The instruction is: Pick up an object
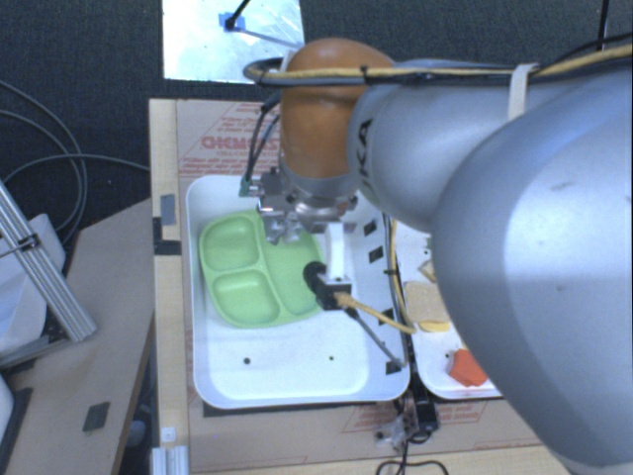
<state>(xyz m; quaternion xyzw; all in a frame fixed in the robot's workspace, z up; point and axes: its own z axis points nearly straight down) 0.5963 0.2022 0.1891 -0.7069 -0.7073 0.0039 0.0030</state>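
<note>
A light green divided plate [242, 270] lies flat in the left white bin [297, 374]. My gripper [282, 228] hangs just over the plate's upper right part, under the orange wrist band [321, 107]. Its fingertips blur against the plate and the arm covers much of them. In the right bin [450, 389] I see an orange object [467, 368] near the front edge and a yellow, banana-like piece [433, 325] behind it. The big grey arm hides most of that bin.
A black block on a white bracket [329, 277] with a yellow cable [381, 317] hangs beside the plate's right edge. Brown cardboard [213, 132] lies under both bins. A metal frame [40, 265] stands at the left, off the bench.
</note>
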